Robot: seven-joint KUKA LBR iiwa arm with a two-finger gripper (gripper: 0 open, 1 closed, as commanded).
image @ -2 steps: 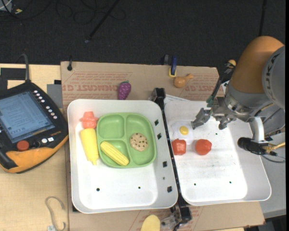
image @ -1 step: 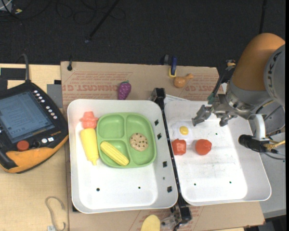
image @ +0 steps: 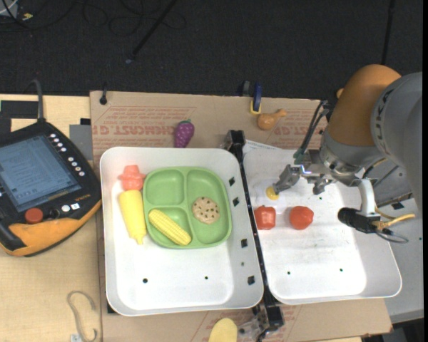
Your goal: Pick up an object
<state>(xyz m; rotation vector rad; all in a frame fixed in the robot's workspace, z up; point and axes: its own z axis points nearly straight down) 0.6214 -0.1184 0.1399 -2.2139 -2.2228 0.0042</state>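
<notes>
The gripper [image: 304, 179] hangs over the right bin [image: 357, 276], its fingers spread apart with nothing between, just above the red tomato [image: 301, 217].

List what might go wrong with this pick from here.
1. The pincer hangs over the right bin, off to one side of the red tomato and red block; closing there would likely grab nothing.
2. Tomato and block lie close together, so a descent between them may knock one aside.
3. The round tomato may roll.
</notes>
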